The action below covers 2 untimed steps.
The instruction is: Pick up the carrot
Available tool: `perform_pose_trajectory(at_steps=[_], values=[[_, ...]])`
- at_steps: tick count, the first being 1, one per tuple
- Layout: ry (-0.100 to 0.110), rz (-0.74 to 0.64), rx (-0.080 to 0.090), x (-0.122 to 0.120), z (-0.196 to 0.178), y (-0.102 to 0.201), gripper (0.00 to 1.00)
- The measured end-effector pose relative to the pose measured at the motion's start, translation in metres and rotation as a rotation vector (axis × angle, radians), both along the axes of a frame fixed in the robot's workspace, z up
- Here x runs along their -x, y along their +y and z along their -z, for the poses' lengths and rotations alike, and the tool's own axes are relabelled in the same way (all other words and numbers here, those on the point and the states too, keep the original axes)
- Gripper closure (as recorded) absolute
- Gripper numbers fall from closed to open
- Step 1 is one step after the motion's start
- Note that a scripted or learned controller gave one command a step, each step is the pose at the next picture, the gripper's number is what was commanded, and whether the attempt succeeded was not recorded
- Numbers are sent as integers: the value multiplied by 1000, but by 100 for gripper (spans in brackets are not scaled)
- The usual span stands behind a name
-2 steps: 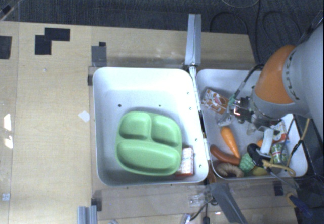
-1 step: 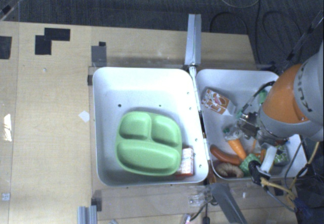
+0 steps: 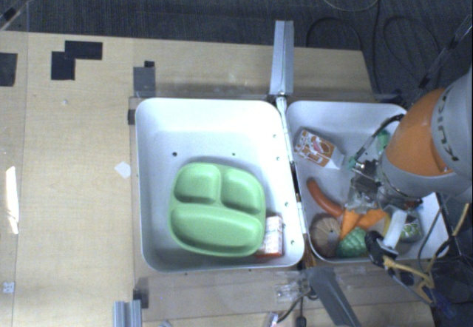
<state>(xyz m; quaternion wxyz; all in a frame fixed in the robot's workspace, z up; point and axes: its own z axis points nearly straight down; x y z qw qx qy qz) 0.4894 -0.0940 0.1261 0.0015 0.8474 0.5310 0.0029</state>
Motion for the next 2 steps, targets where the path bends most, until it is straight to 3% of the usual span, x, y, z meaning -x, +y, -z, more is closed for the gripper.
perform_pose_trajectory(at_steps=[1, 2], values=[[0, 0, 0, 0, 0, 0, 0], [-32, 6, 2, -10, 26, -18, 0]])
